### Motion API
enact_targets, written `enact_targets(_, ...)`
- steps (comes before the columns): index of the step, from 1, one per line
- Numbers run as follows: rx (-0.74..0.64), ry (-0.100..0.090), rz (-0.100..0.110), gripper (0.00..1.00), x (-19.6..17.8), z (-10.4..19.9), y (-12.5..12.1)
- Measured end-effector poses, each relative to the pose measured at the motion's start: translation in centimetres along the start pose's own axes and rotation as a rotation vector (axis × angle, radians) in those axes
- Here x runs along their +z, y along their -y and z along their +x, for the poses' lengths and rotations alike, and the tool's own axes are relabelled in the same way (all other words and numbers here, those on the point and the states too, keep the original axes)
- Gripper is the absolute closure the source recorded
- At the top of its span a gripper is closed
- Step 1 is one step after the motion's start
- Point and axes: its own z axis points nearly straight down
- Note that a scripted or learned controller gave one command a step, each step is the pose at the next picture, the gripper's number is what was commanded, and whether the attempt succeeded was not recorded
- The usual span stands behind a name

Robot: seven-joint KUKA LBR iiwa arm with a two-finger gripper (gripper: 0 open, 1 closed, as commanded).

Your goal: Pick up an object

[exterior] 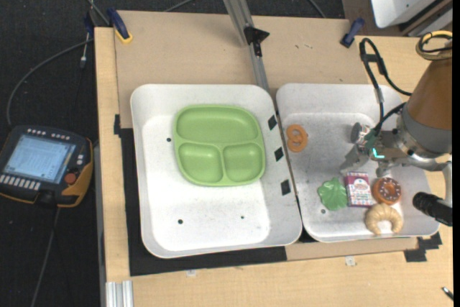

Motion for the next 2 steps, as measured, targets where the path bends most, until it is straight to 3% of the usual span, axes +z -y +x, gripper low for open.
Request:
enact_targets(1,0.0,0.0,-0.002,0.0,-0.1,0.0,-0.1)
enact_targets(2,0.001,-0.002,0.004,0.0,5.9,0.1,0.8)
